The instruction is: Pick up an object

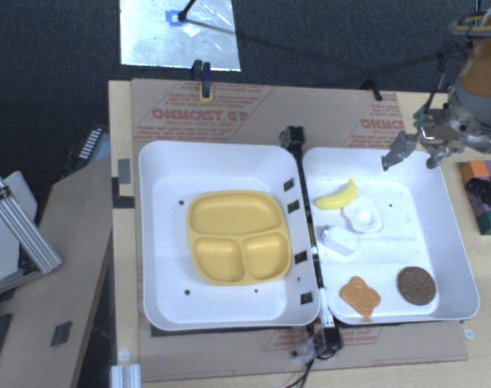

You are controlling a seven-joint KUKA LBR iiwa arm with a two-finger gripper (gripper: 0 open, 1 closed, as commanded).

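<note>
The right bin [447, 217] holds a yellow banana [338, 198], a white egg-like piece [363, 217], a small white block [336, 240], an orange piece [360, 296] and a round brown cookie [416, 284]. My gripper [413, 153] hangs over the far right corner of that bin, above its rim. Its two dark fingers are spread apart with nothing between them. It is well clear of every object, up and to the right of the banana.
The left bin [161, 217] holds a yellow three-compartment plate [237, 237]. A black divider with clips [302, 225] runs between the bins. Coloured blocks [484, 192] lie on the bench at the right edge. A clamp [204, 79] sits at the back.
</note>
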